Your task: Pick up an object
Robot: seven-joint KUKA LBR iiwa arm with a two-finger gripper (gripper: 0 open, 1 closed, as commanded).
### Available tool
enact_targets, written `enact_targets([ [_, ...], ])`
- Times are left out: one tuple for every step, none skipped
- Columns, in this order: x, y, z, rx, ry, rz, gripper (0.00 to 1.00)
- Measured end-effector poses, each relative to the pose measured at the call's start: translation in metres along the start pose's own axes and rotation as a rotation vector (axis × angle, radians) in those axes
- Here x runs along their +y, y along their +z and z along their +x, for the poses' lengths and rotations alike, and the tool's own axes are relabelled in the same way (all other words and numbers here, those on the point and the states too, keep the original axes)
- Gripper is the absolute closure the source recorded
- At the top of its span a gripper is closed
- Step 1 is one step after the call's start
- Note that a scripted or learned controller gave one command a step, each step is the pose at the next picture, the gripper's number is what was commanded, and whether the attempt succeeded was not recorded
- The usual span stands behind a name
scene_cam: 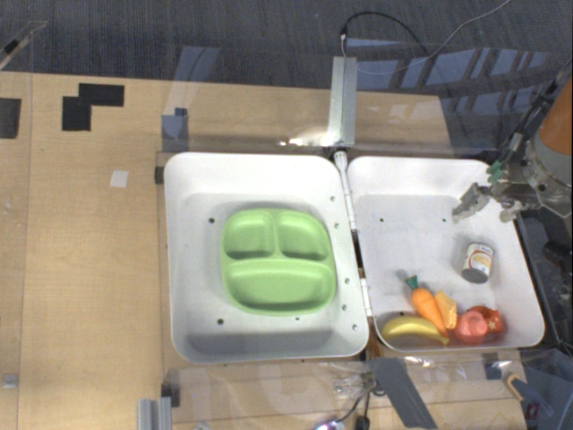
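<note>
1. While the arm reached in from the right, the gripper (491,197) hung over the far right part of the right bin (403,231), fingers spread apart with nothing between them.
2. Nearest pickable thing was the small can (478,262), just nearer than the gripper, lying tilted on the bin floor, apart from the other items.
3. Rest of the candidates sat bunched in the near right corner: carrot (427,303), banana (412,330), red fruit (479,324), touching or nearly so.
4. Judgement: the can looked like the easiest target; centre over it, align fingers across its narrow side, descend straight, close only once low enough. It's round, so it could roll or slip out.
5. The bunched food risked a multi-object or glancing grab; bin wall close there too.
6. Left bin (192,240) held a green divided plate (277,260).
7. Bins sat side by side on a wooden bench (81,267); dark carpet and cables lay beyond the far edge.
</note>
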State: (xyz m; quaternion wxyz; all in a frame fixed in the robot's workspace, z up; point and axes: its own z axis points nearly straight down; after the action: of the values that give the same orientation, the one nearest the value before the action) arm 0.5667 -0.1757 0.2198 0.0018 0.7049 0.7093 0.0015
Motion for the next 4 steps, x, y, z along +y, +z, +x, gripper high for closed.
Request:
enact_targets([
  [-0.065, 0.036, -0.018, 0.000, 0.389, 0.002, 0.00],
  [-0.061, 0.124, -0.015, 0.000, 0.444, 0.001, 0.00],
  [-0.059, 0.114, -0.014, 0.001, 0.443, -0.003, 1.00],
  [-0.059, 0.114, -0.014, 0.001, 0.443, -0.003, 0.00],
])
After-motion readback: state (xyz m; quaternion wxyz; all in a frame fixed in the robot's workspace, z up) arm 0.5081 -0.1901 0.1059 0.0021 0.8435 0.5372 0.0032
